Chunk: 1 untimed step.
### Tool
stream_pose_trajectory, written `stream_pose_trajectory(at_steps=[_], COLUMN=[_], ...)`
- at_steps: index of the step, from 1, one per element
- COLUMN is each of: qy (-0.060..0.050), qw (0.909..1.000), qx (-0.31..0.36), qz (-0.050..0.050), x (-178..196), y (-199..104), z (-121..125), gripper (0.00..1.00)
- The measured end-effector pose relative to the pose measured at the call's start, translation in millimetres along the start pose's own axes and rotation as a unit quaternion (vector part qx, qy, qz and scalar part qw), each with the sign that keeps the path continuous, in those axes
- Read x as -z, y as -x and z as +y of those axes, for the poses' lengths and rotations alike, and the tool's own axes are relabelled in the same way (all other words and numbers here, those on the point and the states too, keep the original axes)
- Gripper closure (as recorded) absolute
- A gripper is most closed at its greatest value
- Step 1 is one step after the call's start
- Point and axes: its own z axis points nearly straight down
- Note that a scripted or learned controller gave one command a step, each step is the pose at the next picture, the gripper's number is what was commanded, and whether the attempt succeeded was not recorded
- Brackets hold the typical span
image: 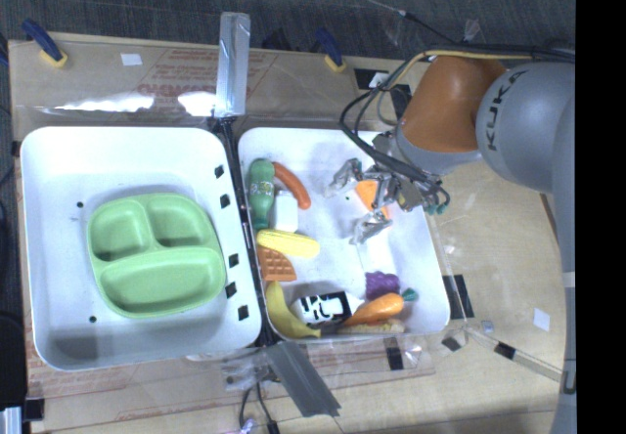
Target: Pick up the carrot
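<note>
Jaws (362, 199) spreading open over right bin (430, 256), gripping nothing | carrot (377, 308) lying near front wall | looking light, stiff, slick; taking mid-body.

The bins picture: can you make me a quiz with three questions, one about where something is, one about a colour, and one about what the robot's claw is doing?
1. Where does the orange toy carrot with the green top lie?
A. On the green tray
B. Near the front edge of the right white bin
C. On the bench outside the bins

2. What colour is the divided plastic tray in the left white bin?
A. Green
B. Blue
C. Red

3. What is the metal two-finger gripper doing?
A. Resting on the green tray
B. Gripping the yellow toy banana
C. Hovering over the right bin, apart from the carrot

Answers: 1 B, the carrot lies beside the purple toy grapes at the right bin's front edge. 2 A, the tray is pale green. 3 C, the gripper sits over the bin's back half, with white floor between it and the carrot.
</note>
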Motion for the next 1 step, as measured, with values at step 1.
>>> stream_pose_trajectory(at_steps=[1], qy=[-0.001], qw=[1.0], qx=[0.003], qz=[-0.002], x=[11.2], y=[2.2], z=[0.9], gripper=[1.0])
